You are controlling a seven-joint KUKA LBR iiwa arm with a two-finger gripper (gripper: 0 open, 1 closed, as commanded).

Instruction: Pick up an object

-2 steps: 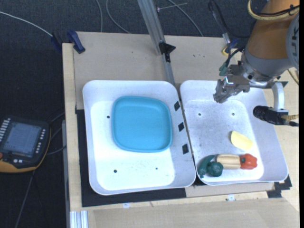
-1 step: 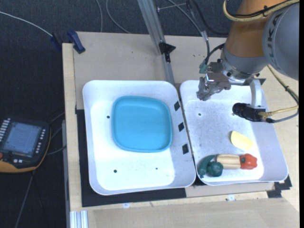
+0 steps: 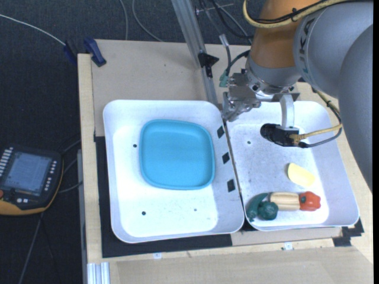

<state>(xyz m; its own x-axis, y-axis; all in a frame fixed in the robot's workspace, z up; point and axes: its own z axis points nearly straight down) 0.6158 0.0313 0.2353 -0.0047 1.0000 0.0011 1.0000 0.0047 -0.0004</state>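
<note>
Pincer [image 3: 237, 106] hovers at right bin's [image 3: 331, 215] far-left corner.

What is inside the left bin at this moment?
A turquoise square plate lies flat in the left bin, with bare white floor around it. Whatever might sit beneath the plate is covered and cannot be seen.

plate [image 3: 176, 154]: smooth matt blue plastic
bins [image 3: 121, 176]: white plastic, slightly glossy
counter [image 3: 142, 70]: pale matt wood
arm band [image 3: 284, 25]: glossy orange
</note>
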